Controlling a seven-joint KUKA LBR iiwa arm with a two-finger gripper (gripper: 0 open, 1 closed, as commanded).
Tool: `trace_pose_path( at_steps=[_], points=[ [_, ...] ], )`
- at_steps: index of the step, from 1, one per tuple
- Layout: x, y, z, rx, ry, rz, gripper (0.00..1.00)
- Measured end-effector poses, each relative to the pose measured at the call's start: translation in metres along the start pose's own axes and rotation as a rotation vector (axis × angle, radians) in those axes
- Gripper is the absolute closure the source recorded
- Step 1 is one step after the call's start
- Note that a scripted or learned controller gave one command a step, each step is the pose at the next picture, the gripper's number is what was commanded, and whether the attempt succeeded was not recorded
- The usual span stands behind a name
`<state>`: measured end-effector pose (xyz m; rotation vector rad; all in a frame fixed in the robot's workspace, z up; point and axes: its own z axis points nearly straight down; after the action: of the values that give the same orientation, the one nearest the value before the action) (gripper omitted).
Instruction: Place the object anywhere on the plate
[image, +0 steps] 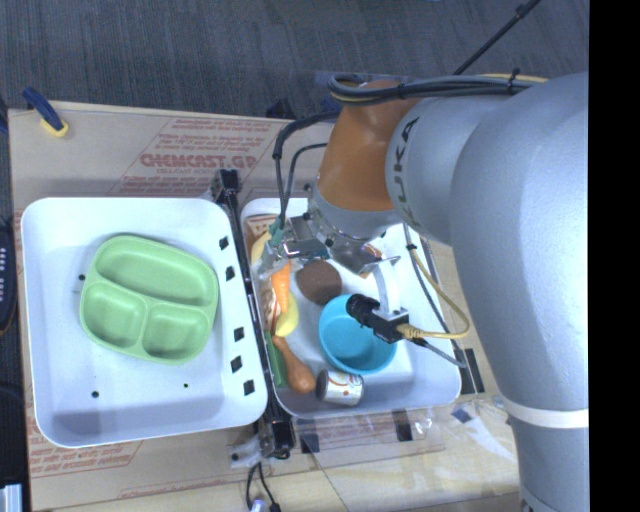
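A green divided plate (150, 297) lies in the left bin (60, 400). In the right bin (430, 385) I see a brown round object (319, 282), a blue bowl (352, 337), carrots (284, 300) along the left wall, a yellow piece (288, 322) and a metal can (341, 388). The arm's wrist hangs low over the right bin's upper part, and my gripper (300, 248) sits just above the brown object and carrots. The wrist body hides the fingertips.
A black divider with clips (240, 300) runs between the two bins. Cables (440, 320) loop from the wrist over the right bin's right side. The grey arm covers the upper right of the bench. A blue-yellow clamp (45, 112) sits at the top left.
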<state>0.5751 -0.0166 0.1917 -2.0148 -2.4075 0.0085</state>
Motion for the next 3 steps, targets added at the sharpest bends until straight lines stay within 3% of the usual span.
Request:
trace_pose_path(
  at_steps=[1, 2, 3],
  points=[
    [0.0544, 0.0235, 0.0003, 0.001, 0.001, 0.151, 1.0],
    [0.0538, 0.0235, 0.0002, 0.001, 0.001, 0.151, 0.0],
    [0.0545, 0.0239, -0.0095, 0.005, 0.001, 0.141, 1.0]
  ],
)
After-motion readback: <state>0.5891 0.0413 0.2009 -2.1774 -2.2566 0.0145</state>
